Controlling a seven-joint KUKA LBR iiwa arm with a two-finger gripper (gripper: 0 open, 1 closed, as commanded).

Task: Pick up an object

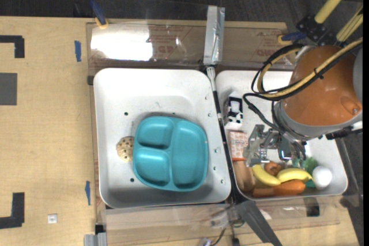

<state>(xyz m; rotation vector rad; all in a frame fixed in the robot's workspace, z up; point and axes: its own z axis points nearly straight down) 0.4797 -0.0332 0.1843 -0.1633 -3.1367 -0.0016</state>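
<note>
Your targets sit crowded at the near end of the right bin [340,181]: a yellow banana [266,174] on the left of the heap, a second yellow piece [295,174] just right of it, an orange carrot-like piece [291,186] lying along the near wall, a green item [312,165] and a white ball [321,177] at the right. A brown item [244,177] rests against the bin's left wall, just left of the banana. Farther back along that wall you see a flat red-and-white packet [237,141], and beyond it a small black-and-white object [233,111].

The gripper [266,148] hangs directly above the heap, its metal parts just beyond the banana; whether it is released, clenched or grasping anything you cannot tell from this angle, and nothing is visibly lifted. The arm's orange band [323,89] bulks over the bin's far right, with black cables looping beside it.

In the left bin [109,124] a teal divided tray [170,151] lies near the centre, with a speckled cookie-like disc [124,148] touching its left edge. Both bins rest on the tan bench [46,124].
</note>
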